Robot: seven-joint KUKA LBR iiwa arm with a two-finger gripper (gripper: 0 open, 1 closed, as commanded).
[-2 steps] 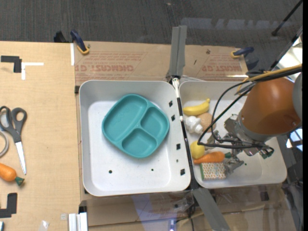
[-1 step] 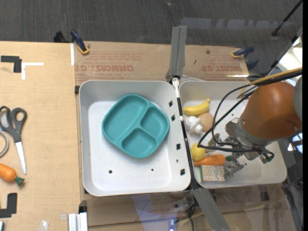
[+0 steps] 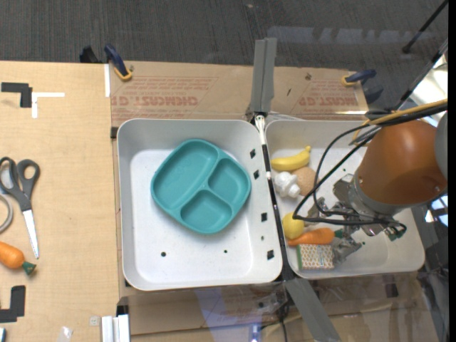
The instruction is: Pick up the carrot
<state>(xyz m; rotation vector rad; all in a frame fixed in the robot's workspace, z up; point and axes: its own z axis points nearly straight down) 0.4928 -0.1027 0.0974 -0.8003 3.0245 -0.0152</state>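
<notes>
Currently I'm seeing the tool (image 3: pixel 347 242) hanging low in the right bin (image 3: pixel 399 262), fingers hidden, so grip state unreadable. Carrot (image 3: pixel 313 237) is lying just beside it, yellow lemon (image 3: pixel 293 225) touching; banana (image 3: pixel 291 160) is sitting farther back.

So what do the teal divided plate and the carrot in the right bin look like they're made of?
The teal plate looks like moulded plastic: uniform colour, soft sheen, rounded compartment walls. The carrot seems a plastic or rubber toy, judging by its flat, even orange; its surface is too small to tell more.
</notes>
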